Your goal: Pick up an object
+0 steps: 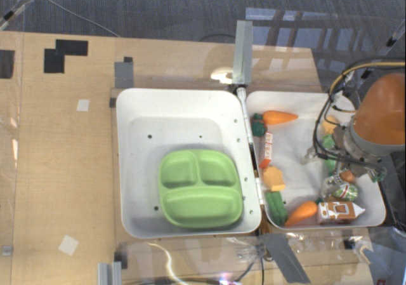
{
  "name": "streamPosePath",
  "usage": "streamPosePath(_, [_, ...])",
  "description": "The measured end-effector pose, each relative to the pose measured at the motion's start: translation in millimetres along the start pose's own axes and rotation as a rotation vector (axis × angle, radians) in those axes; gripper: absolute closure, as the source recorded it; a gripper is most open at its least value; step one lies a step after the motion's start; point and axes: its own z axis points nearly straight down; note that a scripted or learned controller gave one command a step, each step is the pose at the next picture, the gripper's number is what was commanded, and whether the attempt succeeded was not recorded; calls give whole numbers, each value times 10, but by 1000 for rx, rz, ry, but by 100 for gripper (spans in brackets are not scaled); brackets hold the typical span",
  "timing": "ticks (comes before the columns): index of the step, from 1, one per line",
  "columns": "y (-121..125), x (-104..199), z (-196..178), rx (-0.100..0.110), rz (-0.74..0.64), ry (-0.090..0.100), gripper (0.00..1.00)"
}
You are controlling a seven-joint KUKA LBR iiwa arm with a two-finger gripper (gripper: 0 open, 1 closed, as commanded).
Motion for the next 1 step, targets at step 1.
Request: streamPosePath(1, [26, 144, -4, 2, 96, -4, 0])
